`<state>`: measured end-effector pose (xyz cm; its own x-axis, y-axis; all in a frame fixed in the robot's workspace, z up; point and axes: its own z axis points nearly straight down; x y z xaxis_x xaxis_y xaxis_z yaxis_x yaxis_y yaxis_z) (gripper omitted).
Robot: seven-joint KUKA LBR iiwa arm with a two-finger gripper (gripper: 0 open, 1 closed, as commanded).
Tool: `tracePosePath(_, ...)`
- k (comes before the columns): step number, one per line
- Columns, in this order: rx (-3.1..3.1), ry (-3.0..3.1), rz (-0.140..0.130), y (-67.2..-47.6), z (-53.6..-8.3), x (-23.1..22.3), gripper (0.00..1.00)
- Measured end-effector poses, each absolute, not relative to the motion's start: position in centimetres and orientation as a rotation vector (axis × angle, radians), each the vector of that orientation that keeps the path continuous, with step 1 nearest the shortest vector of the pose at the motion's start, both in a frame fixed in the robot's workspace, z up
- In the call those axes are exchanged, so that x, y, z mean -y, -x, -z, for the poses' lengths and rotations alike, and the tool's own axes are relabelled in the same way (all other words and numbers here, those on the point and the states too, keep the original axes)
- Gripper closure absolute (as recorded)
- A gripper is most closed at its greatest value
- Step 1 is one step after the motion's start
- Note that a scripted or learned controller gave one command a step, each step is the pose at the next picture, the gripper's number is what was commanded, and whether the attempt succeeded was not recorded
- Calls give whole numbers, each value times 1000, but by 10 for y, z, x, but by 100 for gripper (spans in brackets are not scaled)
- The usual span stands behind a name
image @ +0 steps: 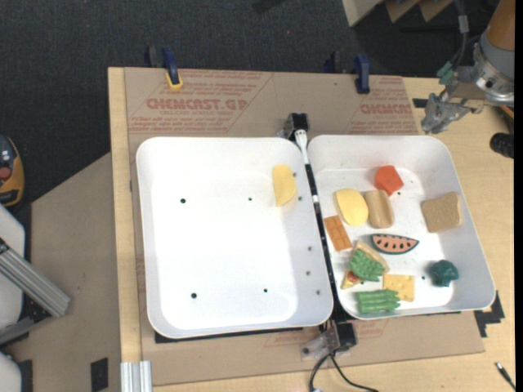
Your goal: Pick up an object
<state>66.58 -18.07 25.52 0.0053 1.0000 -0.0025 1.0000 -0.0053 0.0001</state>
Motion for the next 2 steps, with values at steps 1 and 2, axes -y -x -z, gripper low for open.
tracePosePath(1, -2236, -2213, -4, -622, -282, 61, 100)
tracePosePath(2, -2221, -2207, -15, -669, -372, 13, 100)
